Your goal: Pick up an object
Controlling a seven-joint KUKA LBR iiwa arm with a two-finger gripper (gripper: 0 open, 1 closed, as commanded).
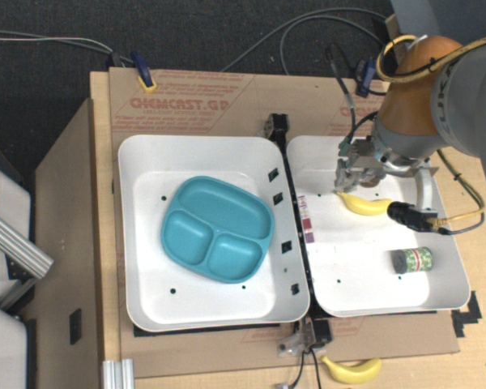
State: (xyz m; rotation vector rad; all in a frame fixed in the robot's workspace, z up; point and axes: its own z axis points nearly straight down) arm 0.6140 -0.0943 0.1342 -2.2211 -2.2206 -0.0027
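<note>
The gripper (350, 178) is seen low in the right bin (445, 294), at the banana's (366, 206) 11 o'clock end. Whether the fingers are apart or together cannot be told. A small can (411, 260) lies at the banana's 4 o'clock. A blue divided plate (217, 228) is held in the left bin (138, 241).

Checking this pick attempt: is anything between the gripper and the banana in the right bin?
Nothing visible does. The gripper hangs right over the banana at its left end in the right bin. The small can lies apart, nearer the camera.
</note>
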